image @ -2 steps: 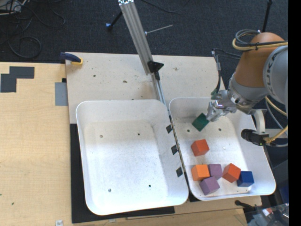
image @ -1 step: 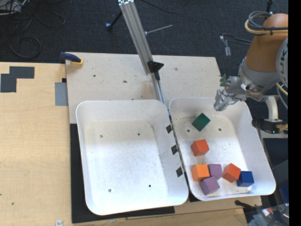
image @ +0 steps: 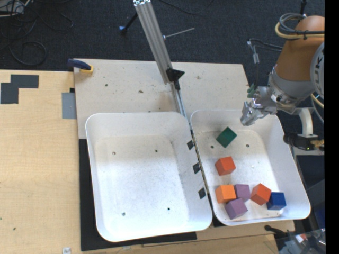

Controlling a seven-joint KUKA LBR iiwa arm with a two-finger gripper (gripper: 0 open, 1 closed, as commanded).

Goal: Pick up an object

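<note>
A pale speckled bench (image: 132,83) bears two shallow white plastic bins; the right bin (image: 291,168) pools the cubes low. The metal two-finger gripper (image: 249,115) hovers nearest the dark green cube (image: 226,137), carrying nothing; its grip probably unreadable here.

The two bins (image: 143,226) are white. The blocks are green (image: 226,137), orange (image: 225,165), purple (image: 235,207) and blue (image: 277,200).

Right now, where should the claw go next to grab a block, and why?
Probably down and a little toward the left, onto the green block. The claw sits near the right bin's far rim with nothing seen between its tips, and the green block is the closest one and stands apart from the others.
</note>
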